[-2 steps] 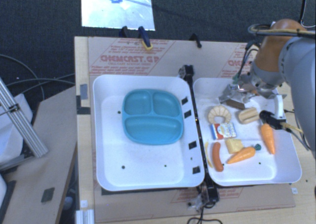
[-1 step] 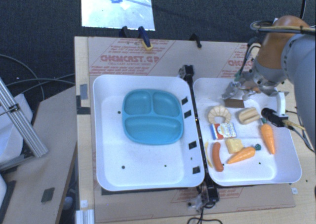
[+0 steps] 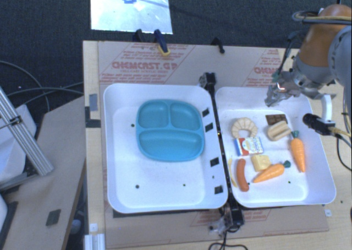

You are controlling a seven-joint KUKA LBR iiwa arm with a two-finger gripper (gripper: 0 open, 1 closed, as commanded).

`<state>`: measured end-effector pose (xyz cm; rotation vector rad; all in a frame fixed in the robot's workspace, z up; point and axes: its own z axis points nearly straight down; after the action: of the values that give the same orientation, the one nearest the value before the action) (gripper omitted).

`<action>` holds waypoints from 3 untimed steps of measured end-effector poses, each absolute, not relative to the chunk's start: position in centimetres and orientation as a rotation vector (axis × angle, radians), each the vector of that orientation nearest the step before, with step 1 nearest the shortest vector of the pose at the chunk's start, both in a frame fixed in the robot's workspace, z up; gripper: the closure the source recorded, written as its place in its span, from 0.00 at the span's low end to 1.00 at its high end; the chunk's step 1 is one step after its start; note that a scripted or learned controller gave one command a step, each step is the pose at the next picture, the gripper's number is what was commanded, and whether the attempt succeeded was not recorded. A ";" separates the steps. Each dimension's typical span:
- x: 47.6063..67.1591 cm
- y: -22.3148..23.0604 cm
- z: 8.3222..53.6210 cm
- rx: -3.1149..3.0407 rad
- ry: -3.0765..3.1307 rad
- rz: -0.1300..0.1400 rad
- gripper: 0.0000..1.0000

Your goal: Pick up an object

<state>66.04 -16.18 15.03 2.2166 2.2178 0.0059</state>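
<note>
Dark carpet round the wooden bench, printed board on top. At left, white bin [image 3: 113, 133] w/ blue divided plate [image 3: 168, 130] lying flat near its middle. At right, second white bin [image 3: 324, 188] w/ toy food, every piece a candidate for picking: croissant [image 3: 245, 128] near the centre, small carton [image 3: 250, 145] just below it, sausage [image 3: 242, 174] and yellow block [image 3: 260, 162] lower down, slanted carrot [image 3: 269, 173] touching the block, then brown bar [image 3: 276, 118] and bread piece [image 3: 279, 130] touching each other toward the back, second carrot [image 3: 297, 154] more to the right. Probable risks: pieces very close together, so danger of pinching two at once or pushing a neighbour away; round carrots and sausage likely to roll or slip out of the grasp; straight descent from the present spot probably onto bare bin floor close to the back wall, i.e. closing on nothing or knocking the rim. Gripper [image 3: 273, 96] over the back part of the right bin, apart from all food, nearest to the brown bar; nothing seen in its grasp; open or closed, cannot tell. Arm entering from the right, orange band high, wrist pointing down and leftward.
</note>
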 end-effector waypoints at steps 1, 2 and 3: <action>65.4 -15.5 20.4 2.213 2.222 0.006 1.00; 65.5 -15.5 22.6 2.214 2.224 0.005 1.00; 64.4 -10.7 22.2 2.211 2.231 0.003 1.00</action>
<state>64.43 -10.75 22.19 2.2114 2.2314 0.0026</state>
